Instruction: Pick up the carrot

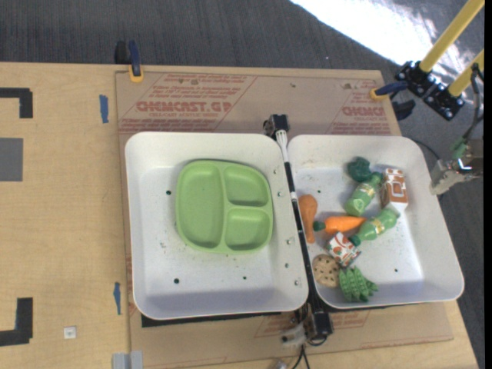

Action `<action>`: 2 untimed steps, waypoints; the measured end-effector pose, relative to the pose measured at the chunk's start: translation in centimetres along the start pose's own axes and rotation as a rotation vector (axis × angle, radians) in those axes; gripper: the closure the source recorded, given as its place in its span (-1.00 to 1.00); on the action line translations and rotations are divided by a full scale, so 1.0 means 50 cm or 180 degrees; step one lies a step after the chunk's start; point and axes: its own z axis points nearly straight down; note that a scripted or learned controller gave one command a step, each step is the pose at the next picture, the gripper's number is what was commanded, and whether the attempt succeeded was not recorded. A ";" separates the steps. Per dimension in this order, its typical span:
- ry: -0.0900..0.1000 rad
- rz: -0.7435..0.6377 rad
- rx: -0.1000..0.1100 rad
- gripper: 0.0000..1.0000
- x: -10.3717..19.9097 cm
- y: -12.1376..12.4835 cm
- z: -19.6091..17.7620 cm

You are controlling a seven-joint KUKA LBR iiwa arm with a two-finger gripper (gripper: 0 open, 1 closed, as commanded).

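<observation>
The carrot [344, 224], orange with a green stalk end pointing left, lies flat in the middle of the right bin [430, 279]. It touches a green bottle [379, 225] on its right. A second orange, stubby piece [308, 215] lies just left of it, against the bin's left wall. A small grey part of my gripper [452, 175] shows at the view's right edge, outside the bin's right rim and well away from the carrot. Nothing is seen in it.
Around the carrot lie a broccoli piece [357, 167], another green bottle [363, 197], a brown-and-white carton [395, 187], a red-and-white packet [343, 249], a cookie [324, 269] and a green spiky toy [356, 284]. The left bin [146, 275] holds a green divided plate [224, 206].
</observation>
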 end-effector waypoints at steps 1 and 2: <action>0.0000 -0.0658 -0.0006 -1.00 0.086 0.205 0.084; 0.0006 -0.0834 0.0007 -1.00 0.210 0.125 0.255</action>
